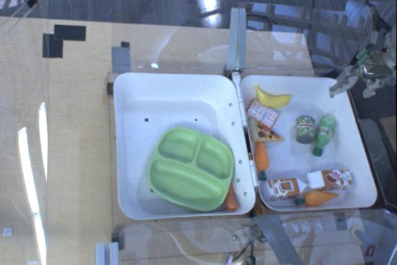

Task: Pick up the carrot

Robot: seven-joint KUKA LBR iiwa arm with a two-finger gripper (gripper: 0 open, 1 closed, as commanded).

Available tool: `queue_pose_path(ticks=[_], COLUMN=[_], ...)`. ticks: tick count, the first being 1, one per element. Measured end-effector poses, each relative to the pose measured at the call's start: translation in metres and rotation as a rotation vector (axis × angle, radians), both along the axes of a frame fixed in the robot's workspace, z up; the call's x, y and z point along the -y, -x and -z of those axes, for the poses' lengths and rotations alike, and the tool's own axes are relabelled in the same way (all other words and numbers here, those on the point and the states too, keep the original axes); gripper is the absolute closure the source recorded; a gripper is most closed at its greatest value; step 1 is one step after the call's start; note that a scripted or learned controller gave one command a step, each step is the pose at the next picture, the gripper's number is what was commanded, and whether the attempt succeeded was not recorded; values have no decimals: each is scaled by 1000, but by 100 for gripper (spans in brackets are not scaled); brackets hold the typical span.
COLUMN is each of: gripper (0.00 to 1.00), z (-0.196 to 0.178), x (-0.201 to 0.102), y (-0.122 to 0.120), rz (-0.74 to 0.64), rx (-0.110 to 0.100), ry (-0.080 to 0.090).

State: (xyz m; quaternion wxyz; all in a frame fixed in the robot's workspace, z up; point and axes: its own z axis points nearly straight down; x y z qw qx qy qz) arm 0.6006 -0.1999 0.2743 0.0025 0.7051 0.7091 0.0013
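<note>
Over the far right corner of the right bin (366, 152) hangs the gripper (363, 76), at the rim and above the bin's contents. Whether it is wide or narrow cannot be told from this view, and nothing can be seen held in it.

Three carrots lie within sight, all well apart from the gripper. One carrot (262, 157) lies across the bin from the gripper, toward the near edge, against the wall by the divider, its tip pointing at the pizza slice (267, 132) just beyond it. A second carrot (319, 198) lies at the near wall, almost straight toward the camera from the gripper, resting on its side just in front of two cartons (332, 179). A third carrot (231, 200) is farthest from the gripper, in the left bin (130, 133), with its end peeking out from under the green tray (191, 167).

Closer to the gripper, the bottle (324, 133) and the can (304, 128) stand side by side, touching or nearly so, in the middle of the right bin. Farther left from the gripper, at much the same depth, lies the banana (273, 97), with a red-and-white box (262, 113) just in front of it.
</note>
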Motion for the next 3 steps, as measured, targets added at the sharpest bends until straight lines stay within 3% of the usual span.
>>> queue_pose_path(ticks=[1,2,3], gripper=[0,0,0], z=[94,-9,111], x=[-41,-54,-101], y=[41,-20,-8], rz=[-168,-199,-278], rx=[-1,3,-1], ry=[0,1,0])
